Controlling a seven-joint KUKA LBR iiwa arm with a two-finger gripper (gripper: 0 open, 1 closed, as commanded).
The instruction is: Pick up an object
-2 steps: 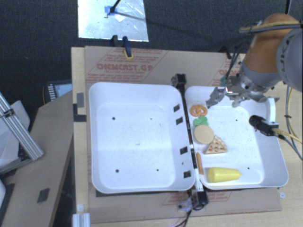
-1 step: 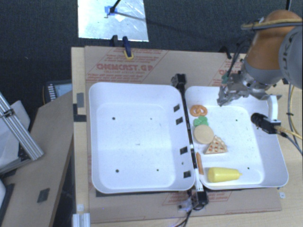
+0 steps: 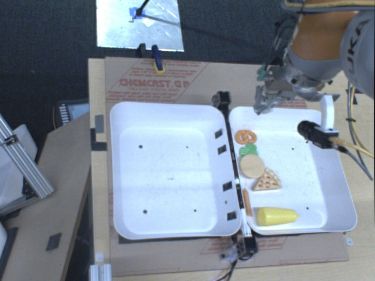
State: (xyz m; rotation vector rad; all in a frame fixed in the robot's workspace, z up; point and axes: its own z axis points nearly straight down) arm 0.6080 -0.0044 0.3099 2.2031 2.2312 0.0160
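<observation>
Hovering over the right bin [image 3: 337,174] far edge, gripper [image 3: 265,105] empty, jaw opening unclear, pretzel [image 3: 246,137] just below the jaws, then green piece [image 3: 248,150], round cracker [image 3: 252,166], pizza slice [image 3: 267,181], yellow pepper [image 3: 276,216] farthest, left bin [image 3: 126,157] beside.

cardboard sheet [image 3: 158,82] under the bins — silver foil square [image 3: 139,15] beyond, blue clamp [image 3: 157,56] at its edge.
</observation>
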